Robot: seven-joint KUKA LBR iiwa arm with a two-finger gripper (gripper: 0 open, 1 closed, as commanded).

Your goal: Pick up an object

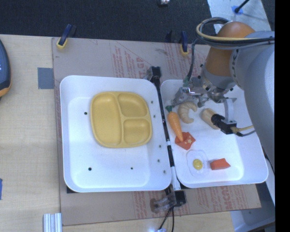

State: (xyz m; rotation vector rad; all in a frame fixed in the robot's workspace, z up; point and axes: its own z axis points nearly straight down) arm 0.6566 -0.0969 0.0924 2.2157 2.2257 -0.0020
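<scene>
The jaws hang low in the right bin, just above the croissant; whether they are released or clenched, I cannot tell. The carrot lies left of the croissant.

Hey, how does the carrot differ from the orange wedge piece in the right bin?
The carrot is long and tapered, while the orange wedge is short and blocky. The carrot lies at the right bin's left wall, pointing down toward the red piece; the wedge sits at the near right, beside the fried egg. The carrot is paler orange, the wedge redder. Both lie flat in the same bin.
</scene>
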